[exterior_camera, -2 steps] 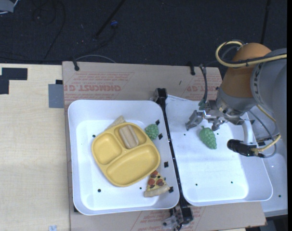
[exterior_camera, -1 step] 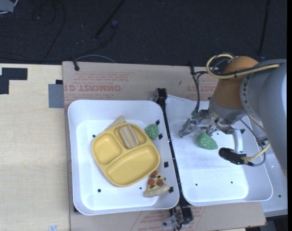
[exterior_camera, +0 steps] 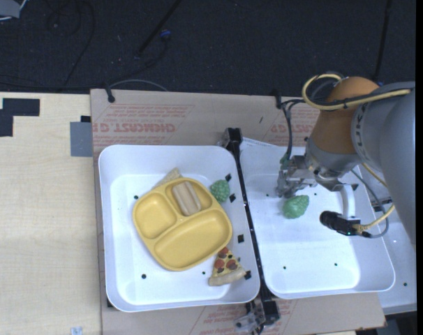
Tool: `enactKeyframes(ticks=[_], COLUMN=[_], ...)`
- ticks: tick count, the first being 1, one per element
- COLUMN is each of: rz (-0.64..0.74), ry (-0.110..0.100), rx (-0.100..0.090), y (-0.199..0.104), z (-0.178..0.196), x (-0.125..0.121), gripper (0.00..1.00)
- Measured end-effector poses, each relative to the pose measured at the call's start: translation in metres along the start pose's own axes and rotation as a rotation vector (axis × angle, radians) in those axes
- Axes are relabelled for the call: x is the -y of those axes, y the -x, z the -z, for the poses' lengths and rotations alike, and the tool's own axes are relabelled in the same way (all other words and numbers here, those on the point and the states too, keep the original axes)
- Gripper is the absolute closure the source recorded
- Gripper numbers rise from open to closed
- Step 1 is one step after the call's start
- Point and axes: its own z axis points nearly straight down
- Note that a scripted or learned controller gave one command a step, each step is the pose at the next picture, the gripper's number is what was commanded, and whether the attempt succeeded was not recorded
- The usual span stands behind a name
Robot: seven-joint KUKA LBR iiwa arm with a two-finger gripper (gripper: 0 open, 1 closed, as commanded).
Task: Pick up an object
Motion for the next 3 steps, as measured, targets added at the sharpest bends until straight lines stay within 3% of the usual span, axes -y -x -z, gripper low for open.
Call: enactKeyframes(ticks=[3], rz=[0.004], ry=[0.007], rx=[0.001], y=[-0.005], z=[0.163], x=[0.007], gripper=[1.0])
